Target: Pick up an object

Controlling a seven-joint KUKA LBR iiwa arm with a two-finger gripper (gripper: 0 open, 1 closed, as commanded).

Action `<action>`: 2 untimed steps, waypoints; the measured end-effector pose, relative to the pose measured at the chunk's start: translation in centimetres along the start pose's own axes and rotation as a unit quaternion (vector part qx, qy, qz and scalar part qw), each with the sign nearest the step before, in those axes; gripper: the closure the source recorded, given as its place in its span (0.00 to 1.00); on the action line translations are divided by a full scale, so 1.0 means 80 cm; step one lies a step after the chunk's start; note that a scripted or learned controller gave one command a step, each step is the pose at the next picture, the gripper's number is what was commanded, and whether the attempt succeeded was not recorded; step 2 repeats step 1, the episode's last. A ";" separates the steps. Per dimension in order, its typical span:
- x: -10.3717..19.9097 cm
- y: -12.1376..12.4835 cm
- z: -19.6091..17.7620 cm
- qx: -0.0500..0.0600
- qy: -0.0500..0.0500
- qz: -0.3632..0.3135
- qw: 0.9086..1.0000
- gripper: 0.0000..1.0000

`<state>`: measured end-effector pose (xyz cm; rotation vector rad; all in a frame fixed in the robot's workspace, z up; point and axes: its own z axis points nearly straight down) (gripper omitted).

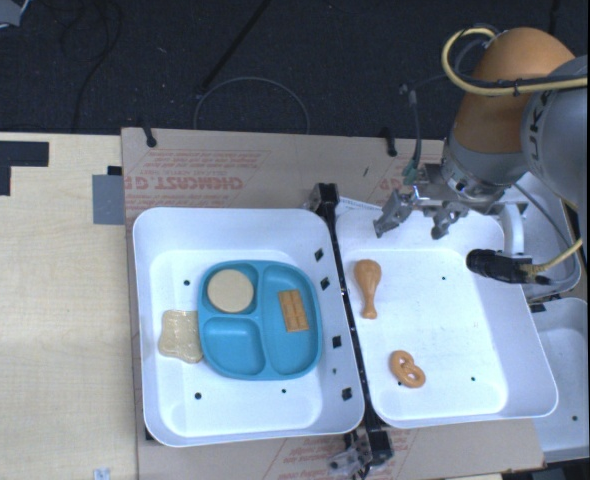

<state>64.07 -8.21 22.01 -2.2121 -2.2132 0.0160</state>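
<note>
Pretzel (pixel 407 369): small brown twist lying flat on the floor of the right bin (pixel 495 388). It sits nearer the camera than the drumstick (pixel 368 286), a little to that piece's view-right and well apart from it.
Drumstick: tan toy chicken leg lying flat in the right bin, near the wall on the view's left. Its thick end points to the far rim and its thin end toward the camera.
Gripper (pixel 415 222): hovers beyond the drumstick and slightly to its view-right, over the far rim of the right bin. The two fingers are spread apart with nothing between them, and neither touches the drumstick.
Arm (pixel 505 98): grey with an orange band, coming in from the view's right, farther from the camera than the drumstick.
Black strip (pixel 337 298): runs just beside the drumstick on its view-left, where the two bins meet.
Blue tray (pixel 250 353): three-compartment dish in the left bin (pixel 165 258), across the black strip from the drumstick.
Round cracker (pixel 230 290): pale disc in the tray's far compartment, on the side away from the drumstick.
Brown bar (pixel 294 311): short ridged stick in the tray compartment closest to the drumstick.
Pale slice (pixel 180 335): lies on the left bin's floor, against the tray edge farthest from the drumstick.
Cardboard sheet (pixel 235 173): lies under both bins and shows beyond the drumstick past the far rims.
Table (pixel 45 298): pale wood, stretching to the view's left, well away from the drumstick.
</note>
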 end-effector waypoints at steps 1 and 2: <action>0.000 0.003 -0.010 -0.006 0.000 -0.001 1.000 0.00; 0.000 0.003 -0.010 -0.006 0.000 -0.001 1.000 0.00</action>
